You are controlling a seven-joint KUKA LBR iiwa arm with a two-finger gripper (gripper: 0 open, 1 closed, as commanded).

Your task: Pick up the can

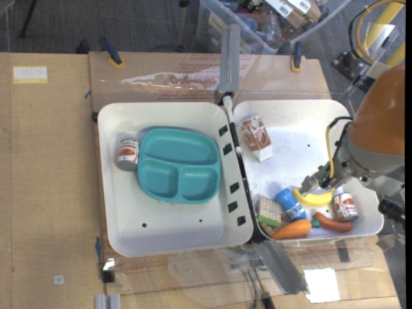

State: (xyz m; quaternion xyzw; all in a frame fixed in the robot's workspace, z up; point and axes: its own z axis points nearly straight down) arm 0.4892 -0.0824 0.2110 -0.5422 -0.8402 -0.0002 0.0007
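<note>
Cans carry red-and-white labels, too small to read. One can point(128, 153) lies in the left bin point(122, 230), touching a teal divided plate point(178, 165). On the tan bench point(45, 172), the right bin point(290, 118) holds a small carton point(256, 137), banana point(313, 198), carrot point(291, 230) and a second can point(345, 206). The gripper point(320, 180) hangs just above the banana; whether it is parted or grasping cannot be told.

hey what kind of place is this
Probably a robot lab test bench: two white bins hold toy food and a teal tray, a grey arm reaches in, and a clear tote of props sits behind.
</note>
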